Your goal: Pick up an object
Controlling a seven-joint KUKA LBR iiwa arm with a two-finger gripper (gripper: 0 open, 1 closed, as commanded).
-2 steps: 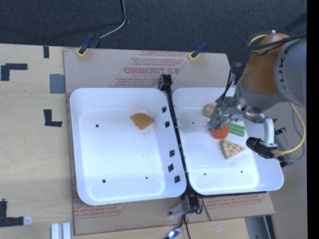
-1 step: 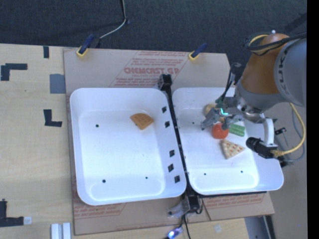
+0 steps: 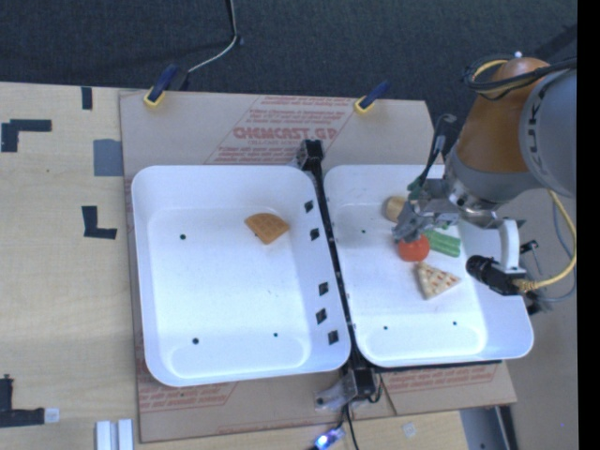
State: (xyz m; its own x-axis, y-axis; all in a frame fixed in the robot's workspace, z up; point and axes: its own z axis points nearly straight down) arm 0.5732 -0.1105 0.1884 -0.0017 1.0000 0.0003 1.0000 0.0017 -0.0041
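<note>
My gripper [image 3: 415,223] hangs over the right bin [image 3: 375,336], in its upper right part. Directly below it in the view lies a small red round object [image 3: 413,249], touching or just under the gripper's tip. A green piece [image 3: 445,245] lies right beside the red one. A tan triangular wedge [image 3: 436,279] rests a little nearer the front. A small tan lump [image 3: 395,207] sits just left of the gripper. In the left bin [image 3: 187,345] lies an orange-brown flat piece [image 3: 267,227].
The grey arm with its orange band [image 3: 502,134] reaches in from the right over the right bin's far corner. A black divider strip [image 3: 323,251] runs between the two bins. Cables [image 3: 525,279] hang at the right bin's edge.
</note>
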